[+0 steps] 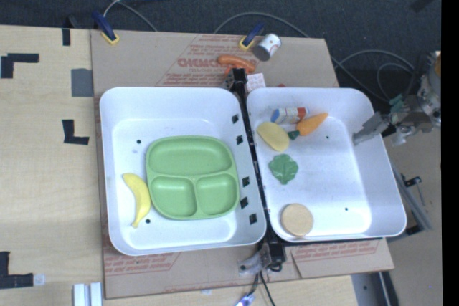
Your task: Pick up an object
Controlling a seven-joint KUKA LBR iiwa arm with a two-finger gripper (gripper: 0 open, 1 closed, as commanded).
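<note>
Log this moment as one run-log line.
gripper: over right bin's right rim | holding: nothing seen | carrot, lemon: in bin

Left bin (115, 118), right bin (373, 204): white plastic, smooth, slight sheen. Green tray (192, 177): matt plastic. Banana (138, 198), carrot (311, 124), lemon-yellow piece (272, 136): smooth toy plastic. Green leafy piece (284, 169): bumpy. Cardboard sheet (143, 61) under bins: matt, printed. Bench (36, 154): pale wood grain.

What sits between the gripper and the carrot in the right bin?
Nothing visible does. The gripper hangs at the right bin's right rim, and bare white floor runs from there to the carrot. The small bottle and lemon lie beyond it.
</note>
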